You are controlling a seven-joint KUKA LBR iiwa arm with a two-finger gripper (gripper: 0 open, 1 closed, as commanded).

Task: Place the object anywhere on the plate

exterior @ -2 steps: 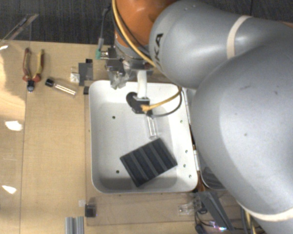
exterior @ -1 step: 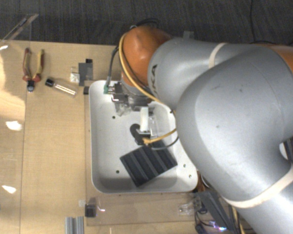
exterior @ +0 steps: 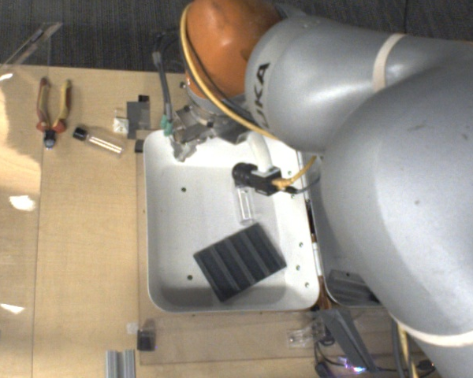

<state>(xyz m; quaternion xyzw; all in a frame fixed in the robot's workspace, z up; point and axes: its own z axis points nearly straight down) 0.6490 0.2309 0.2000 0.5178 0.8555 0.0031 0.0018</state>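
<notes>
A black ribbed rectangular plate (exterior: 239, 262) lies tilted in the near part of the left white bin (exterior: 162, 235). A small clear tube (exterior: 244, 205) lies on the bin floor just beyond the plate, apart from it. Above the tube, a black connector with a yellow cable (exterior: 256, 178) hangs from the arm. My gripper (exterior: 183, 138) hovers at the bin's far left corner, well away from both the tube and the plate. The grey arm with its orange band (exterior: 221, 30) hides the right bin.
On the wooden bench left of the bin lie red-handled pliers (exterior: 53, 109), a clear vial with a black cap (exterior: 98, 140) and a small black block (exterior: 139, 113). Another small black piece (exterior: 146, 339) sits near the front edge.
</notes>
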